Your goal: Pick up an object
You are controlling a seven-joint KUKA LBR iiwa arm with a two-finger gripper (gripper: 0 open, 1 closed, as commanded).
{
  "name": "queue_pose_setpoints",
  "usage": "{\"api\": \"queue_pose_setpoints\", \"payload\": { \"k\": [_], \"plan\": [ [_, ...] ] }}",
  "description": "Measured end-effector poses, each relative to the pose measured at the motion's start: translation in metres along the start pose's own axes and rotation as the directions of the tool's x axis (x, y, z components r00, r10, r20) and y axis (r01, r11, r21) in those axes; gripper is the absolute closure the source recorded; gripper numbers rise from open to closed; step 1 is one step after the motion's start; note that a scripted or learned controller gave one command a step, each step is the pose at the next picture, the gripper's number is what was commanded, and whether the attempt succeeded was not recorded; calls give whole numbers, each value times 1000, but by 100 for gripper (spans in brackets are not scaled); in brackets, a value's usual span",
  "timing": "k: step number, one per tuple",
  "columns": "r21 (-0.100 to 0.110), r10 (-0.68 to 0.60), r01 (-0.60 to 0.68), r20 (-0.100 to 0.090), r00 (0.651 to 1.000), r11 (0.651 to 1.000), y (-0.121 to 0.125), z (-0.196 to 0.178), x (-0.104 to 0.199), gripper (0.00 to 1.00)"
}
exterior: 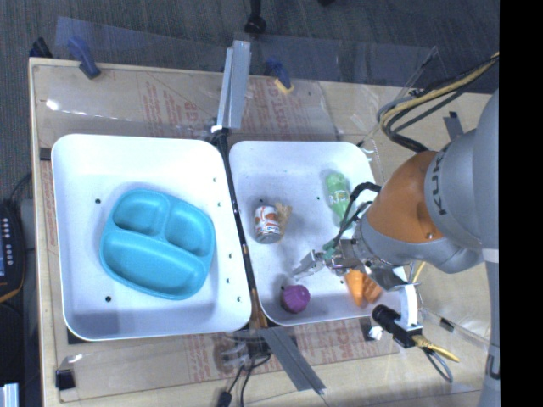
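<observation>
The gripper (310, 264) hangs low inside the right bin (254, 164), its metallic fingers slightly apart with nothing between them; just below it lies a small round purple ball (295, 298); up and left of the gripper a squat can (268, 223) rests on its side; a translucent green bottle (337, 190) sits above; an orange piece (364, 287) lies just right.

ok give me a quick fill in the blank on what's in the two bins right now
1. The blue divided tray lies in the ____ bin.
2. The small ball in the right bin is ____ in colour.
3. The can lies in the same bin as the ____ bottle.
4. The arm wears an ____ band.

Missing words: left; purple; green; orange
</observation>
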State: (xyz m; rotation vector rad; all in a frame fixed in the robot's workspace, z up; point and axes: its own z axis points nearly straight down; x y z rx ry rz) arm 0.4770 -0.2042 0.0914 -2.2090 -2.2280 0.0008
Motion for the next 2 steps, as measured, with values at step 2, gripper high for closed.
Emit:
{"api": "queue_pose_setpoints", "payload": {
  "k": [2],
  "plan": [
    [-3, 1, -1, 2, 1000, 1000, 0, -1, -5, 0]
  ]
}}
